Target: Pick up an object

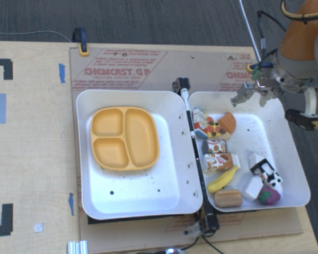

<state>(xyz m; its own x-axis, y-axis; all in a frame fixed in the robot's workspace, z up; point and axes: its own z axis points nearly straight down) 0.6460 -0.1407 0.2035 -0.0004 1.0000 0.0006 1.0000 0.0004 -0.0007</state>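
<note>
My gripper [253, 95] hangs over the far edge of the right bin [292, 157], fingers spread apart with nothing between them. Several toy items lie in that bin: an orange wedge [227, 124] and a colourful carton [204, 124] at the far left. Below them come two small printed boxes [218, 154], then a yellow banana [222, 180] and a tan bread loaf [228, 198]. At the near right are a white block [252, 187], a black-and-white cow figure [266, 171] and a purple and green piece [269, 196].
The left bin [169, 194] holds a yellow divided plate [125, 138]. A black clamp [180, 84] and a metal rail [195, 147] run between the two bins. The grey and orange arm [302, 41] stands at the upper right, with cables around it.
</note>
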